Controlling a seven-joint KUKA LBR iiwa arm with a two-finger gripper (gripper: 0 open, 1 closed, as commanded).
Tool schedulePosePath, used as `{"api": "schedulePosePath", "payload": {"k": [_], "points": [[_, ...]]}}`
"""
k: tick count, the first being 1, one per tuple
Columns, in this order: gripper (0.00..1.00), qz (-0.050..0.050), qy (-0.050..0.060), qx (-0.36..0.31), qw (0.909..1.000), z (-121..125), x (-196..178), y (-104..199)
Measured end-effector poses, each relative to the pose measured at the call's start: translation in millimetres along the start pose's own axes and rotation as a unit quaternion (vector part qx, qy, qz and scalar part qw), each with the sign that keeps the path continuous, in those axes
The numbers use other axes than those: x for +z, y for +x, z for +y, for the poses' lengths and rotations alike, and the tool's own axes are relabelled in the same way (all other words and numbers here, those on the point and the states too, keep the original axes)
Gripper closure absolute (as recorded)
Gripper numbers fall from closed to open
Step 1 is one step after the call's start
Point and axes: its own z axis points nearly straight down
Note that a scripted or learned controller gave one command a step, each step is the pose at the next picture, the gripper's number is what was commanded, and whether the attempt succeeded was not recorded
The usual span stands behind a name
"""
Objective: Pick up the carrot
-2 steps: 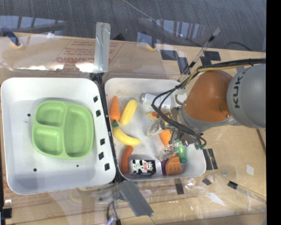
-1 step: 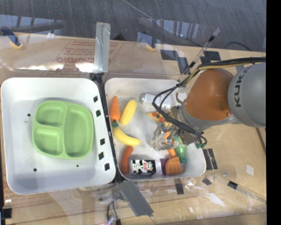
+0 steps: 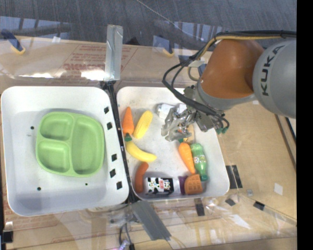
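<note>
2 bins sit side by side at mid-frame. The left bin (image 3: 10,139) holds a divided plate (image 3: 70,143) at its centre. In the right bin (image 3: 146,94), 1 carrot (image 3: 127,122) lies along the left wall, with a corn cob (image 3: 142,125) just right of it and a banana (image 3: 140,152) below both. A sausage (image 3: 140,175) lies lower left, a small carton (image 3: 159,185) along the bottom wall. The gripper (image 3: 176,125) hangs right of centre, above a second carrot (image 3: 186,157); a bottle (image 3: 199,161) lies beside it.
</note>
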Motion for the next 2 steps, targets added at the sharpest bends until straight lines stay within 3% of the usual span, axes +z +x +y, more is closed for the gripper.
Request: {"api": "schedulePosePath", "payload": {"k": [1, 2], "points": [[1.0, 0.005, -0.003, -0.025, 0.9997, -46, 84, 86], [1.0, 0.002, -0.001, 0.072, 0.9974, 44, 7, 43]]}}
